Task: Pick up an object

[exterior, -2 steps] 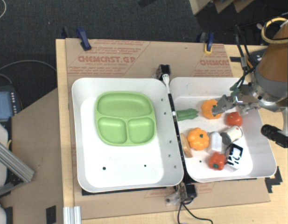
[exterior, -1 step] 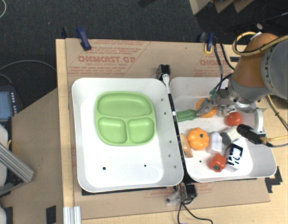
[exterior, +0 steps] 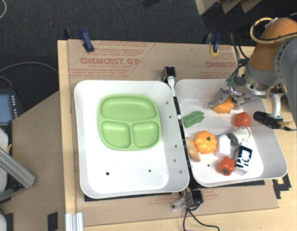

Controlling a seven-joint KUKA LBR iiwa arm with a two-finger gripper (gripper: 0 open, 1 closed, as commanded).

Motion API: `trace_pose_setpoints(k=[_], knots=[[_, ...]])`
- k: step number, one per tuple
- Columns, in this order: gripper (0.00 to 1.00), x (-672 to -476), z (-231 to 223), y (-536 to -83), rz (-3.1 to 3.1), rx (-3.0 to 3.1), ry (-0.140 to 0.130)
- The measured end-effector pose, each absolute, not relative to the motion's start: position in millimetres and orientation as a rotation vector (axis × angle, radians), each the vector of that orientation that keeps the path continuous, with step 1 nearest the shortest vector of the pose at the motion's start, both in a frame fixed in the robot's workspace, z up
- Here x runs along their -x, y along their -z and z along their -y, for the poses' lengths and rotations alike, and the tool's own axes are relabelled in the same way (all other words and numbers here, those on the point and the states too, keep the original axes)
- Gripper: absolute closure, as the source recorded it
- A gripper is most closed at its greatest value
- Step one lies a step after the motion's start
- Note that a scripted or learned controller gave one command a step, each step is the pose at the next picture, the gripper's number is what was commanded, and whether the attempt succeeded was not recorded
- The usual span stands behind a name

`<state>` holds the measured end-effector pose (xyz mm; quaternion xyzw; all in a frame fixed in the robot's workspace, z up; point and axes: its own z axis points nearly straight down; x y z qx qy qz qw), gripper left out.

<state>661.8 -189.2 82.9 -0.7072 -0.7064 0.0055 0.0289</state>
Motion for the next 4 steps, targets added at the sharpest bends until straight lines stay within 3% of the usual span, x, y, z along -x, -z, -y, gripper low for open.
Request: trace_pose_setpoints(k=[1,2,3,4], knots=[[1.0,-659.9,192.6,-89.8,2.196,2.194,-0.026],[1.0,-662.1,113.0,-81.7,2.212,2.205,-0.024],[1.0,-662.4,114.7,-92.1,2.209,2.208,-0.019],[1.0,-646.7,16.1,-156.9,2.216,2.218,0.013]])
